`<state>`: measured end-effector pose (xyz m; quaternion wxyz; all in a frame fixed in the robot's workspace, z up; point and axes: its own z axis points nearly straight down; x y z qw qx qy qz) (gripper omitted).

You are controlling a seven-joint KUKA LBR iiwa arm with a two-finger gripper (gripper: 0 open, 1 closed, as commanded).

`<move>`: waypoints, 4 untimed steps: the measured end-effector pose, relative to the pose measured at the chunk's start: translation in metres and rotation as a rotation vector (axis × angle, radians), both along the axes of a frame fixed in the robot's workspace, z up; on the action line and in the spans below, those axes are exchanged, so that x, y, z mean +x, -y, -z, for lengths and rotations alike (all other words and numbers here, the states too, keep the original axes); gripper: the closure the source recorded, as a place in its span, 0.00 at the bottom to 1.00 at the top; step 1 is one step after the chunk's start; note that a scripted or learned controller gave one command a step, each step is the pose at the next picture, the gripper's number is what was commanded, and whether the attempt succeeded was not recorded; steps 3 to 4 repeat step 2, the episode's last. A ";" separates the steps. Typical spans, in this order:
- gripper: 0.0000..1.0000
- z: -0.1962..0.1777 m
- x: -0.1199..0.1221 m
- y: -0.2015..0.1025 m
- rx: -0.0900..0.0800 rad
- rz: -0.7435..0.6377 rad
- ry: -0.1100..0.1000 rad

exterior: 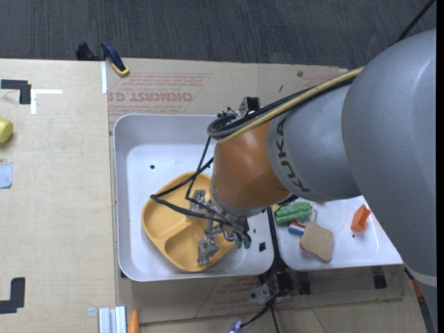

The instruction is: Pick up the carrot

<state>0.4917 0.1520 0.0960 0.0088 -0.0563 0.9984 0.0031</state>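
The gripper is hanging over the yellow divided plate in the left bin; whether it is grasping anything I cannot tell. The carrot is lying well apart in the right bin, beyond the green vegetable and bread slice

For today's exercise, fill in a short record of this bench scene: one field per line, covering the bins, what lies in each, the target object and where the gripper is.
left bin: holds a yellow divided plate, tilted against the bin floor
right bin: holds the carrot, a green vegetable, a slice of bread and a small red-and-blue item
carrot: orange, lying near the right bin's far side, apart from the bread
gripper: down over the yellow plate in the left bin, away from the carrot
arm: grey with orange band, crossing above the right bin
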 end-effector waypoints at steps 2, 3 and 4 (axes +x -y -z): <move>1.00 -0.022 0.012 -0.002 0.013 0.009 0.037; 1.00 -0.022 0.012 -0.002 0.013 0.009 0.037; 1.00 -0.022 0.012 -0.002 0.013 0.009 0.037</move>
